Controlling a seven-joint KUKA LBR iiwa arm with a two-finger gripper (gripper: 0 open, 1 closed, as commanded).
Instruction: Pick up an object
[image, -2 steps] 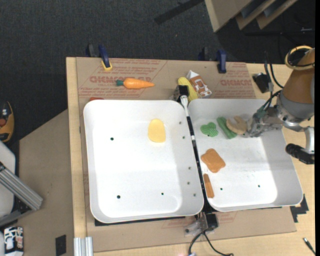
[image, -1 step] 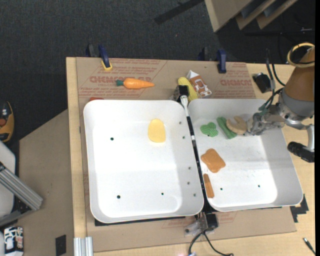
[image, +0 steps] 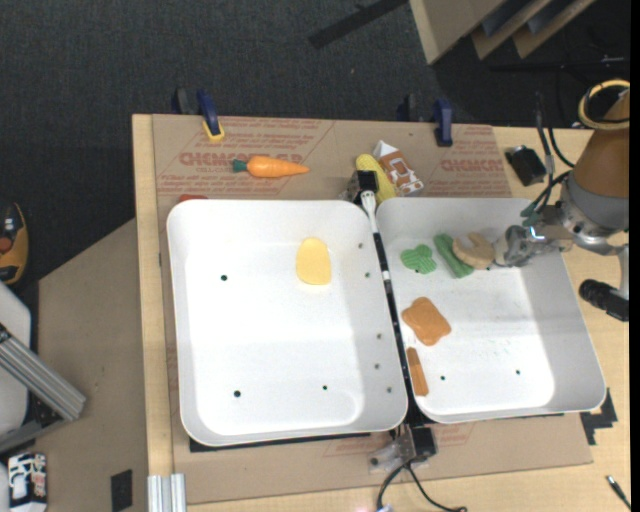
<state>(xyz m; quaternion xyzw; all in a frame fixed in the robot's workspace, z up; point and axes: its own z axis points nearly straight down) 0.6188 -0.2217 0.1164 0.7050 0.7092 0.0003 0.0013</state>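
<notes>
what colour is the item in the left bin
Pale yellow: the item lies alone in the left bin, seen in the camera view.

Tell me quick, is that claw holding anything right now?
Gripper: cannot be told; it sits in the right bin beside a tan piece.

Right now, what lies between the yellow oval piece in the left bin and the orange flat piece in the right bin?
In the camera view, between the yellow oval piece and the orange flat piece lie bare white floor and the two bins' meeting rims, nothing else.
</notes>
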